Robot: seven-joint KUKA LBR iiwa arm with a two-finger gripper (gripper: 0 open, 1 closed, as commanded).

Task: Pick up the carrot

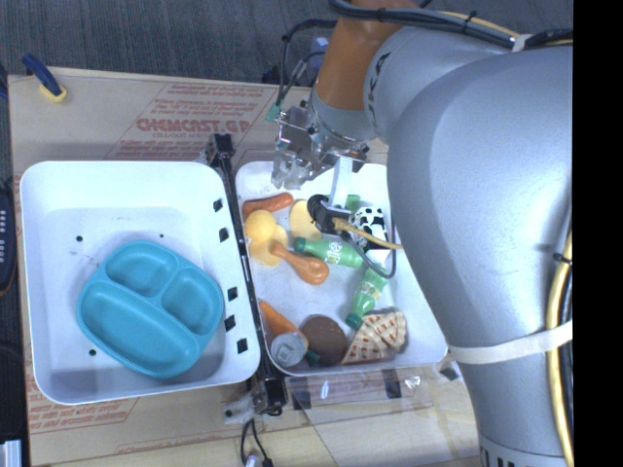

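Hand [290, 168] hangs over rt bin's [421, 350] far end; can't tell its grip state. Carrot [275, 316] lies at near-left wall, touching a grey can [288, 347]. Best approach, imo: come down along the wall, clear of the can.

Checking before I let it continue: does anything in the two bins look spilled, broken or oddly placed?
Nothing looks spilled or broken. The right bin holds a jumbled pile of toy food, with the carrot wedged against its left wall. The blue divided plate lies flat in the left bin. The gripper hangs over the right bin's far end.
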